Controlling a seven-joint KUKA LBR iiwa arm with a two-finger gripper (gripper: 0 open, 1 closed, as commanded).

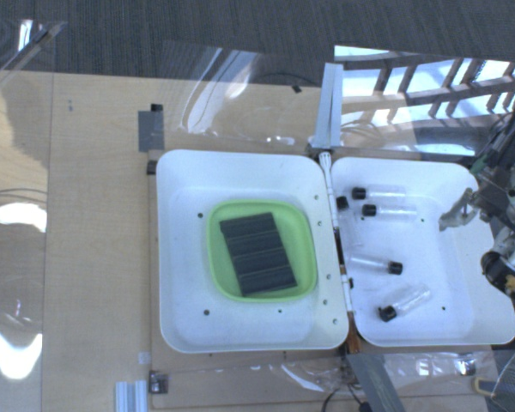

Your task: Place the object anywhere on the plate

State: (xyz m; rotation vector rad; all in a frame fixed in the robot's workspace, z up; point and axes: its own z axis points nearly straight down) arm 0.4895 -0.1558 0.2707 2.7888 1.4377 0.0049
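A green square plate (217,249) sits in the middle of the left bin (178,316). A dark grey ribbed block (257,253) lies flat on the plate, turned a little askew. My gripper (460,212) hangs at the right side of the right bin (451,320), well away from the plate, and I see nothing in it. Several clear tubes with black caps lie in the right bin: one near the top left (386,208), one in the middle (376,265), one lower down (403,302).
A small black-capped piece (358,194) lies by the right bin's upper left corner. A grey upright post (329,114) stands behind the gap between the bins. The arm's body (508,204) covers the right bin's right edge.
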